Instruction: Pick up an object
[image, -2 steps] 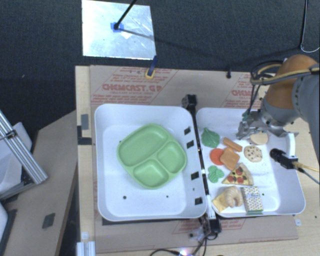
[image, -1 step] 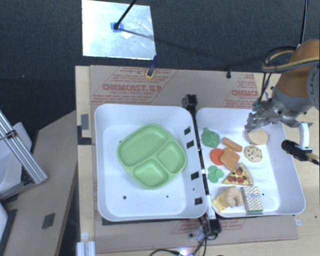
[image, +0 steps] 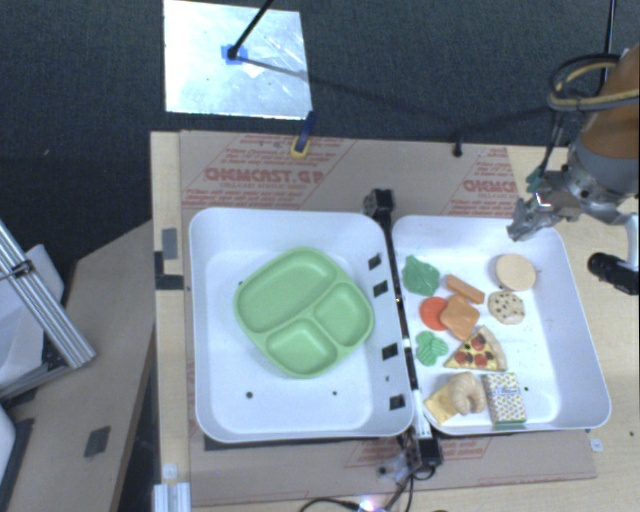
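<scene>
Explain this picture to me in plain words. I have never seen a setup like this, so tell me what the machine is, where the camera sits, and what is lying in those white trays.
The camera is fixed above a bench and looks down at a slant. The machine at the upper right is a robot arm, and its gripper hangs over the far corner of the right bin. I cannot see anything held in it.

Two shallow white bins sit side by side. The left bin holds a green divided plate. The right bin holds toy food: a pizza slice, a chocolate-chip cookie, a round tan piece, green leafy pieces, an orange sausage-like piece and a small patterned box.

The robot's job is to pick one up.
</scene>
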